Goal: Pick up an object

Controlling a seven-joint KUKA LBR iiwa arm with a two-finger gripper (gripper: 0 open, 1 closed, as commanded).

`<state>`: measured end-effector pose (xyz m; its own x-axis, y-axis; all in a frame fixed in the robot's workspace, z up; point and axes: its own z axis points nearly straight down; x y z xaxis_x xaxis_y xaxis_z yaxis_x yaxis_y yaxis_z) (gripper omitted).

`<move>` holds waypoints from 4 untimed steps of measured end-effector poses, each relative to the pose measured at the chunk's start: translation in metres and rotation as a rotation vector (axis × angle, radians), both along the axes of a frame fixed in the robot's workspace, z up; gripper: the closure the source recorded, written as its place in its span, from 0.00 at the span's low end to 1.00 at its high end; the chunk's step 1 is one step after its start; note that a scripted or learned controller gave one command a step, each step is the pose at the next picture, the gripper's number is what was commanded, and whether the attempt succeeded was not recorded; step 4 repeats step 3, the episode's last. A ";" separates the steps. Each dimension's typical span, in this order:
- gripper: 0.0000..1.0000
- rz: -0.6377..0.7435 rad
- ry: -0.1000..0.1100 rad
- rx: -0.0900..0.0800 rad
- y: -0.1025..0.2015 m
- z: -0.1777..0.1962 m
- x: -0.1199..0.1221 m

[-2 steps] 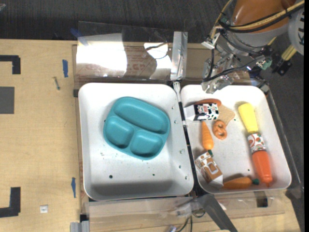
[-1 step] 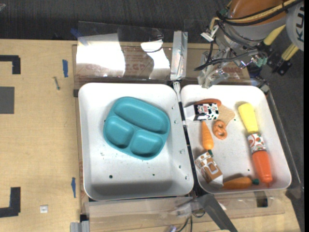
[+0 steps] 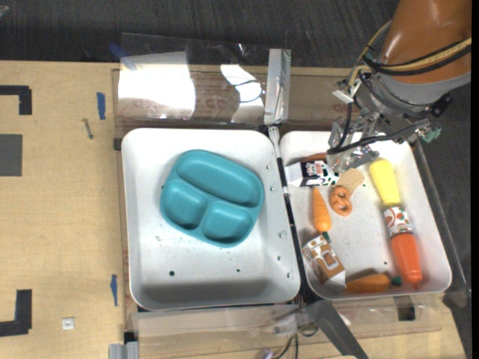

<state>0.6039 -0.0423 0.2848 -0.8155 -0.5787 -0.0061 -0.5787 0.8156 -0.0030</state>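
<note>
Beside the end effector, possibly a carton, print unreadable.

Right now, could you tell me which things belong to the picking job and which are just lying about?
Job: gripper; right bin items: pretzel, yellow piece, orange bottle, carrot, small carton.
Lying about: teal tray, left bin.
</note>
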 end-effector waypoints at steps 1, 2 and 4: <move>1.00 0.106 -0.002 0.001 0.025 -0.022 0.036; 1.00 0.037 -0.007 0.002 0.031 0.024 0.065; 1.00 0.324 0.003 -0.001 -0.022 -0.036 0.045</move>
